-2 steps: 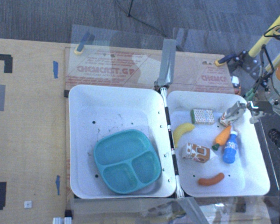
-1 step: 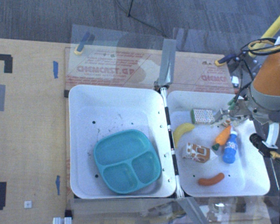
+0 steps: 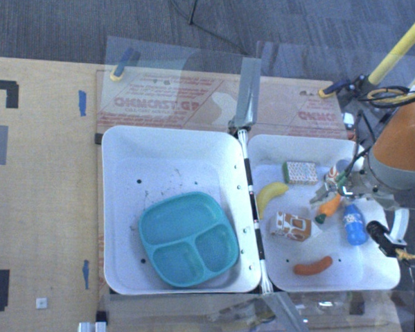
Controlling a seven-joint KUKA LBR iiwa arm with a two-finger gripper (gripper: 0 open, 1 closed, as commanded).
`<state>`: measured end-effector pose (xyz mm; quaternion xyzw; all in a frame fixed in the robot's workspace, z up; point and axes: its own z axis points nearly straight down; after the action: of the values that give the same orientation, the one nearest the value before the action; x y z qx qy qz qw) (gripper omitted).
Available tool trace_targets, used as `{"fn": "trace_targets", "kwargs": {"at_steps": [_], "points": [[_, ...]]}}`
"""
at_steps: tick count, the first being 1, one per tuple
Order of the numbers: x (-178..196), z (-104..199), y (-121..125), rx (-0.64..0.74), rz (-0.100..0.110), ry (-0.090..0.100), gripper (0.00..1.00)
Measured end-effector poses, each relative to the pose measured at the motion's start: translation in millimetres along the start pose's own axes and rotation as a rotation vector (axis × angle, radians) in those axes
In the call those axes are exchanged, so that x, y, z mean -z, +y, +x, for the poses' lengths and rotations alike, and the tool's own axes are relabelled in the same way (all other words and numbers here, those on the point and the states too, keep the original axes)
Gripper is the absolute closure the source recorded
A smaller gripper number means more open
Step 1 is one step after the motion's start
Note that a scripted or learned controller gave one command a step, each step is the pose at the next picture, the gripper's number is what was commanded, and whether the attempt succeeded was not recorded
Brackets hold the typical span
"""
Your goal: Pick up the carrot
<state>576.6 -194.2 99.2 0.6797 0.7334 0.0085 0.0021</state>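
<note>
One carrot (image 3: 328, 206) gripped in the jaws (image 3: 326, 196), one banana (image 3: 270, 194), one sausage (image 3: 312, 266), one bottle (image 3: 353, 226).

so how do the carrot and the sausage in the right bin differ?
The carrot is short, bright orange with a green end, tilted, right at the claw. The sausage is longer, duller reddish-orange, lying near the bin's front edge, away from the claw. Both are elongated.

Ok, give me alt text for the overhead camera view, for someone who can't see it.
The gripper sits low over the carrot in the right bin, among a banana, sponge, small carton, blue bottle and sausage. The left bin holds a teal divided plate.
</note>
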Motion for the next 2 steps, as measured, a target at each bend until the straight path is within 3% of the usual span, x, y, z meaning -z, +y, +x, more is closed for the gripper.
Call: {"fn": "trace_targets", "kwargs": {"at_steps": [1, 2], "points": [[9, -6, -2, -0.006, 0.003, -0.011, 1.00], [-9, 19, 15, -0.156, 0.000, -0.017, 1.00]]}}
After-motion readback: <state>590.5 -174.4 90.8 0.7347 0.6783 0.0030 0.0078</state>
